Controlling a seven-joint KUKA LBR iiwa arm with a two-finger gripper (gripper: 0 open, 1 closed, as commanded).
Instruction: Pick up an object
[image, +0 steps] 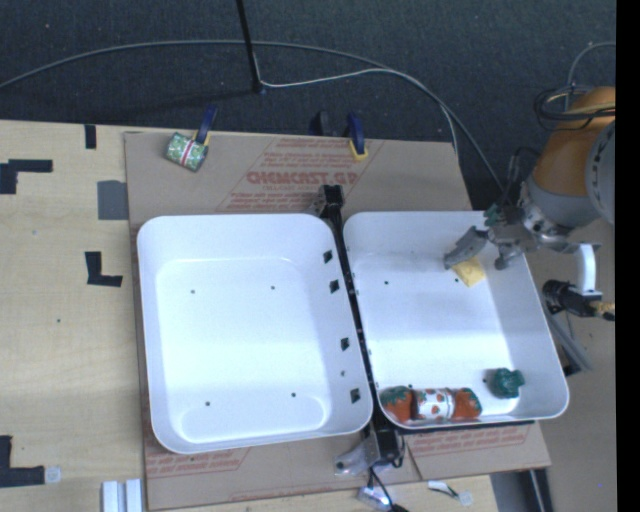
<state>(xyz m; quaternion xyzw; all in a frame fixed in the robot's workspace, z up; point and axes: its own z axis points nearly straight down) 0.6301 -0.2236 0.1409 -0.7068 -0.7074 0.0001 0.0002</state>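
Where the bench begins at left: small green-patterned item (186, 151) on cardboard beyond the bins. Left bin (160, 250). Right bin (530, 330): orange-and-white toy (433, 404) against near wall, green piece (504, 381) beside it. Gripper (484, 252) at far right corner, fingers spread, straddling yellow block (469, 271); grasp not confirmed.

Even, fairly bright overhead light is falling on the bench, and the two white bins (240, 330) are glaring nearly to blank white on their floors. Soft shadows are gathering along the bins' inner walls. The whole frame is looking slightly soft and grainy.
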